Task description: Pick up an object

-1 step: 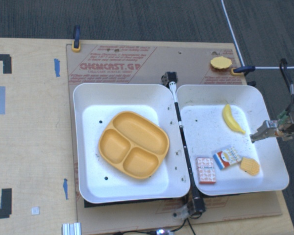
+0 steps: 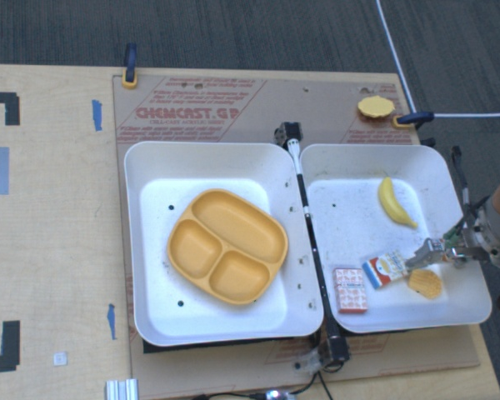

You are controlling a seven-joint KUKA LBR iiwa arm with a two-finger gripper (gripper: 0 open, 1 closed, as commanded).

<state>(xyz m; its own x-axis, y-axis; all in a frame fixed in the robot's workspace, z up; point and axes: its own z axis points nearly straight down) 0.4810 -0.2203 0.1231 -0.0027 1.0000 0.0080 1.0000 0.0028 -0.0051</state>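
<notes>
The right bin (image 2: 475,307) holds a yellow banana (image 2: 396,202) near its back. A small white carton with red and blue print (image 2: 382,270) lies toward its front. Beside the carton are a pink and white box (image 2: 350,290) and a round yellow waffle-like piece (image 2: 425,284). My gripper (image 2: 425,255) comes in low from the right edge. Its tip sits just right of the carton and just above the waffle piece. Nothing is lifted; every object rests on the bin floor.
The left bin (image 2: 135,223) holds a yellow divided plate (image 2: 227,247). A black divider strip (image 2: 304,215) runs between the bins. Outside, behind the right bin, lie a round yellow object (image 2: 376,107) and a blue clamp (image 2: 412,119).
</notes>
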